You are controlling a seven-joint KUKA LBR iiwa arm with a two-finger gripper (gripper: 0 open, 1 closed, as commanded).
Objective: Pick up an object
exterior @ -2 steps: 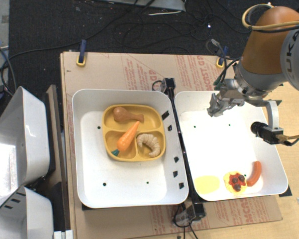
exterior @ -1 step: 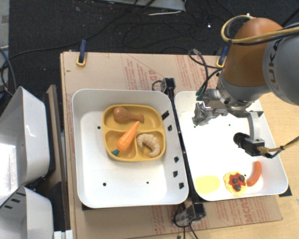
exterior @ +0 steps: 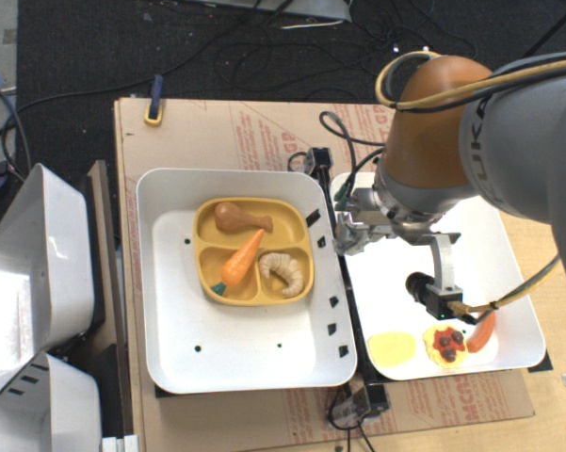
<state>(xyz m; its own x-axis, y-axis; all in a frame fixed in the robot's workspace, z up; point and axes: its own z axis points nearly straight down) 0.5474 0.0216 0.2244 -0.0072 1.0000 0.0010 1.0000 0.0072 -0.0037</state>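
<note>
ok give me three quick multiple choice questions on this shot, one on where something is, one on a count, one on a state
1. Where does the yellow plate sit?
A) in the bin on the view's left
B) in the bin on the view's right
C) on the bare bench

2. How many toy foods lie on that plate?
A) one
B) three
C) five

3. How does the plate stand?
A) flipped over
B) leaning on a bin wall
C) flat, right way up

Answers:
1 A, the plate rests on the white floor of the bin on the view's left.
2 B, a drumstick, a carrot and a shrimp are on it.
3 C, its compartments face up with the foods lying in them.
</note>
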